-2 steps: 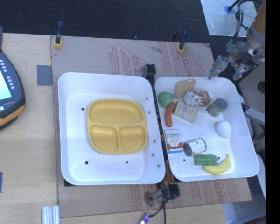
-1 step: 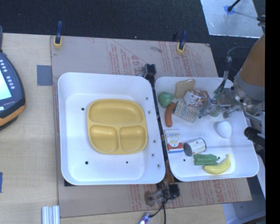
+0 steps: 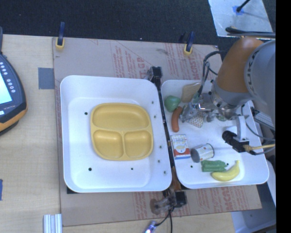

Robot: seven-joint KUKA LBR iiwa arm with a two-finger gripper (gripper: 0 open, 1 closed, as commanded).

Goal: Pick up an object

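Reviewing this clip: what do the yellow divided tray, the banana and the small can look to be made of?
The yellow divided tray looks like moulded plastic, matte, with uniform colour and soft rounded compartment edges. The banana seems to be toy plastic: even yellow with a slight sheen, though real fruit can't be ruled out. The small can appears metal, given its grey reflective side.

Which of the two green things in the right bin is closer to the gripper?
The round green one at the bin's far left corner, above the hot dog. The gripper is beside it; the long green one lies by the banana.
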